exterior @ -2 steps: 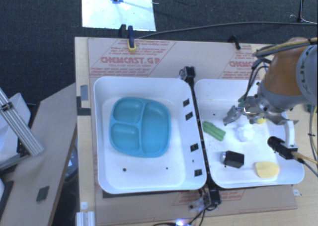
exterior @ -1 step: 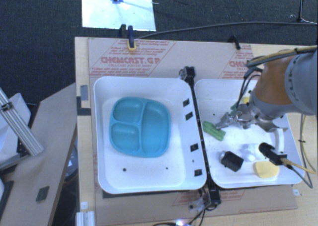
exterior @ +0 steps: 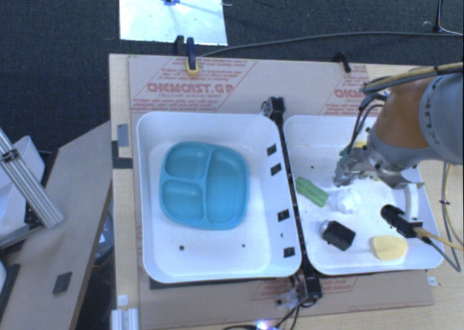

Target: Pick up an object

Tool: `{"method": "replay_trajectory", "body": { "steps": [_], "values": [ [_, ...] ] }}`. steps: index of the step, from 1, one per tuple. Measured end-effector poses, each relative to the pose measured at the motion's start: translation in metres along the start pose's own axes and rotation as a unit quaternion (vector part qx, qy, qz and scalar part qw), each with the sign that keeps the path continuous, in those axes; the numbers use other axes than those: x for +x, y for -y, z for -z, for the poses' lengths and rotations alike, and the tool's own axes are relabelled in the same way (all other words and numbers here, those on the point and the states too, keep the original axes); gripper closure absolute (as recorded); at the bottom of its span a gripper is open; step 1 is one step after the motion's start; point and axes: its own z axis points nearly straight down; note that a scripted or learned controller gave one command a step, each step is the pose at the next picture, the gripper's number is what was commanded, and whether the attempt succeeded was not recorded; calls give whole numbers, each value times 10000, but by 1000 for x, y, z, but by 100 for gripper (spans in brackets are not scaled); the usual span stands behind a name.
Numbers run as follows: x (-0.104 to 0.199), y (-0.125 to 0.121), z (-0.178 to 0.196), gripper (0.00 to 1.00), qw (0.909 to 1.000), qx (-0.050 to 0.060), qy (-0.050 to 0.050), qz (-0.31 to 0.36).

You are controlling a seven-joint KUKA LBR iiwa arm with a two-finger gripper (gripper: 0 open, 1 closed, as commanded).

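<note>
**Two bins [exterior: 319, 140], four loose things, gripper [exterior: 346, 174] low in the right-hand one**

Two shallow white bins sit side by side on the bench [exterior: 217, 82], which is covered by a clear sheet with red print. The left bin [exterior: 156, 249] holds a blue divided plate [exterior: 205, 185] lying flat near its middle. The grey arm [exterior: 413, 122], with its orange band, reaches in from the right over the right bin.

The gripper is down close to the floor of the right bin, toward the middle. Whether it is apart or together cannot be told from this angle, and nothing is seen clamped in it.

All four things to pick from lie in the right bin. A yellow rounded piece [exterior: 389, 248] rests near the front right corner, well apart from the gripper. A green elongated piece [exterior: 312, 192] lies at a slant near the wall shared with the left bin, just beside the gripper on its left. A white crumpled lump [exterior: 346, 200] lies just in front of the gripper; contact cannot be made out. A small black block [exterior: 338, 234] sits nearer the front edge, in front of the lump.
</note>
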Motion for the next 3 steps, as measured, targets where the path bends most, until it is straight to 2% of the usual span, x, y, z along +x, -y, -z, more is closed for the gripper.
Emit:
{"method": "replay_trajectory", "body": {
  "steps": [2,3],
  "values": [
    [1,-1,118,100,10000,8,-4,23],
    [1,-1,111,100,10000,31,-6,22]
  ]
}}
